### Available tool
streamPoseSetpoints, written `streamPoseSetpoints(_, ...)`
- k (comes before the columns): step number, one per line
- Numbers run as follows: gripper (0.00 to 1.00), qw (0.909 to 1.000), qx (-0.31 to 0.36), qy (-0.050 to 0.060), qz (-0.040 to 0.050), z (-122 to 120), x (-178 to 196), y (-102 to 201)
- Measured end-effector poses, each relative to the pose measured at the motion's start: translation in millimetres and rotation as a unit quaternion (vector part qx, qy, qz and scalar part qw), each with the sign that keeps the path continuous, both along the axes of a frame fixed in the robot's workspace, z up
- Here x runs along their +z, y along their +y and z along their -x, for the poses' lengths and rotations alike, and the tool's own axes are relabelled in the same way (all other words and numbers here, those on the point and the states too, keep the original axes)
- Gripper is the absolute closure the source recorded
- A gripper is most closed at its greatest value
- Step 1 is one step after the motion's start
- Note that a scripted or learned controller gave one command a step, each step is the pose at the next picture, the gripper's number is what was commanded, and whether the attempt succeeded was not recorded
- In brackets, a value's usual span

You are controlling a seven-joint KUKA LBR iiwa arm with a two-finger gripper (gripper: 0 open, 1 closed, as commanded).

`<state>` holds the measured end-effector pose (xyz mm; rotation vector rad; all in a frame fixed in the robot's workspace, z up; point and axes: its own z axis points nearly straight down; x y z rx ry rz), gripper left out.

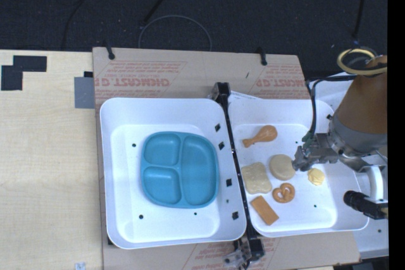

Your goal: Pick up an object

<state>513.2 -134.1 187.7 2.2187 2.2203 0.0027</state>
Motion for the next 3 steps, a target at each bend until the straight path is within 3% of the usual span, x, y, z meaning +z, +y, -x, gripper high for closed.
streamPoseSetpoints(2,1.00,1.0000,0.000,0.001,-0.0002,-2,92,6)
streamPoseSetpoints(3,1.00,1.0000,0.001,0.003,-0.0010,-7,76,53)
